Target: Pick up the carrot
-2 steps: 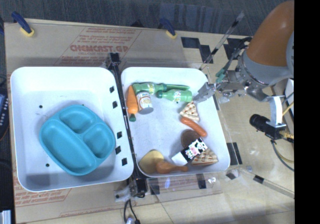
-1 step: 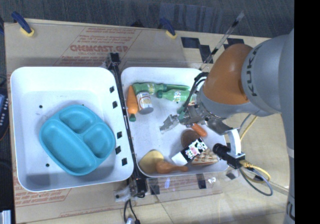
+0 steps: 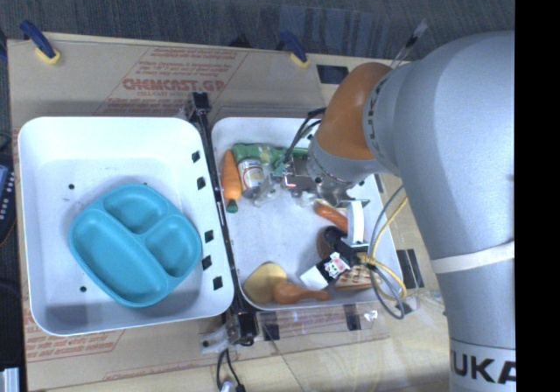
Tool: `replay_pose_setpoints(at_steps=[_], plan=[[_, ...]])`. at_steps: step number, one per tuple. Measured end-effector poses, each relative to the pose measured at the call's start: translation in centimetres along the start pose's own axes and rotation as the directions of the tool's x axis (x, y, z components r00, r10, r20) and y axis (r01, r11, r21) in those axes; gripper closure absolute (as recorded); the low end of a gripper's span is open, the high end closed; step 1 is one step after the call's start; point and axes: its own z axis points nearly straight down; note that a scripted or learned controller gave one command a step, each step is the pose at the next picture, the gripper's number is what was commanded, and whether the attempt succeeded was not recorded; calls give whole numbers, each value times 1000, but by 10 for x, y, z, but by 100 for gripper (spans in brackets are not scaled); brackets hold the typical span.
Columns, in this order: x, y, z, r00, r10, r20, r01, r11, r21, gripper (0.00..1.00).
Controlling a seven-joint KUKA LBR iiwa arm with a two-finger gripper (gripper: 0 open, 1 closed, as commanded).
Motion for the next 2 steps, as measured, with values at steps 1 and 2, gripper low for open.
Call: replay_pose_setpoints(at_steps=[1,2], plan=[[23,35,2,939,345,12,-345,938,34,0],[26,37,-8,942,336,6,-336,941,25,100]])
